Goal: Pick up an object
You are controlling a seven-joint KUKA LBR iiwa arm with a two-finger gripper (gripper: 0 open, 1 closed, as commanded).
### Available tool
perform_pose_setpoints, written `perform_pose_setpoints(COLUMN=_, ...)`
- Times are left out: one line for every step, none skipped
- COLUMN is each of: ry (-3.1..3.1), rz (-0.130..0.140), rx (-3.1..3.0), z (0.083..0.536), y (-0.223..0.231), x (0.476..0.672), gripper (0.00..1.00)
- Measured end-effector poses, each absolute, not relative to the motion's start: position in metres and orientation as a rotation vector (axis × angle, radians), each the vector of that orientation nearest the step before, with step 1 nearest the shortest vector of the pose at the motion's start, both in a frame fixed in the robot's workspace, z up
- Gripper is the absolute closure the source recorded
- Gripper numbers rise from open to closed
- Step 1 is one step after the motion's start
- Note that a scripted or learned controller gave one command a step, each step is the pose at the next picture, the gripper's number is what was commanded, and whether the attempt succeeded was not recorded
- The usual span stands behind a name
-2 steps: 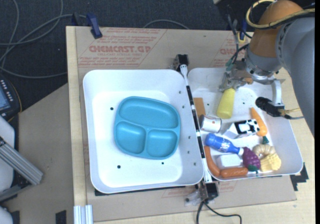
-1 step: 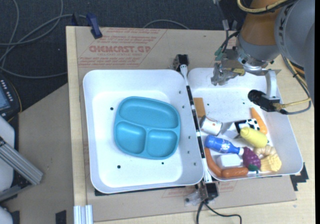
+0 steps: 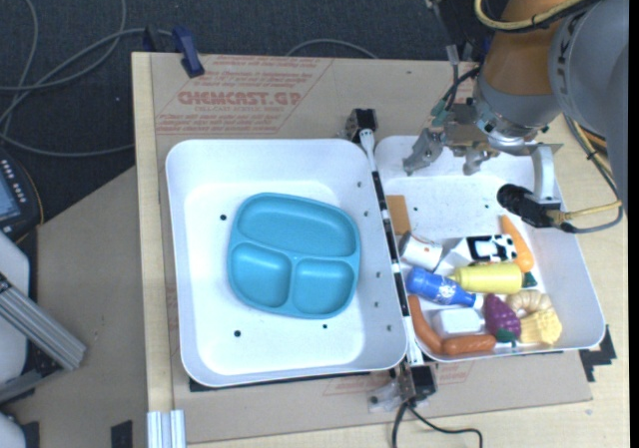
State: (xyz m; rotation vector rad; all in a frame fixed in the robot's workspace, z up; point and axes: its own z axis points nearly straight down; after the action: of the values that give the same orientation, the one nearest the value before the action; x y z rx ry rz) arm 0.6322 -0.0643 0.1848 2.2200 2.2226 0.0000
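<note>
While toys (image 3: 479, 296) crowd the right bin's (image 3: 589, 286) near edge, spread, unladen fingers (image 3: 446, 152) hover over its bare far end.

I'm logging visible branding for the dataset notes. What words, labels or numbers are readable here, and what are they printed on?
"CHEMCAST GP", in large red letters on the brown protective paper of the bench board, behind the left bin.
Smaller red lines above and below it: too blurred to read.
Black-and-white item in the right bin: markings not legible.

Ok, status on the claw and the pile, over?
Claw above right bin's far end, nothing between its fingers. Toys heaped at near end: yellow bottle, blue bottle, hot dog. Blue tray in left bin, out of the way.
</note>
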Motion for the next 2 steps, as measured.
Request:
perform_pose_setpoints(ry=2.221, rz=-0.01, rx=2.233, z=0.094, y=-0.104, x=0.551, gripper=0.0)
perform_pose_setpoints(ry=2.207, rz=-0.007, rx=2.232, z=0.134, y=-0.197, x=0.48, gripper=0.0)
